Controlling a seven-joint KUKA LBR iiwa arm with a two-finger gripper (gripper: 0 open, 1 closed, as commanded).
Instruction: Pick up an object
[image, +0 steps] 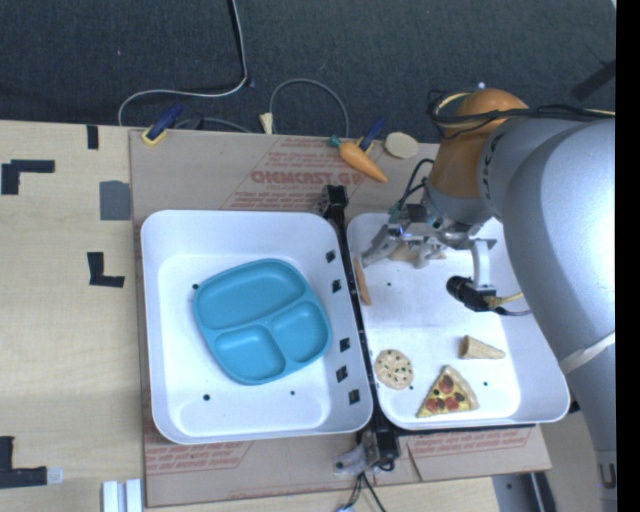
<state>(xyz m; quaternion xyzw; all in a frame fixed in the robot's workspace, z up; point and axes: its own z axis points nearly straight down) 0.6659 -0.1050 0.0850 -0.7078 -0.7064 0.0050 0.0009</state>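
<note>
Low over the right bin's far end hangs the end effector; whether it is open or closed I cannot tell. Nearer the camera, well apart from it, lie a cookie, pizza slice and wedge.

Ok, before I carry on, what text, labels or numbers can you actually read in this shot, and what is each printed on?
"CHEMCAST": red print on the brown cardboard sheet under the bins, partly legible behind the left bin; the letters after it are cut off.
More red print on the cardboard along the front edge: too small and blurred to read.
Blue tray and toy food: no text.
</note>
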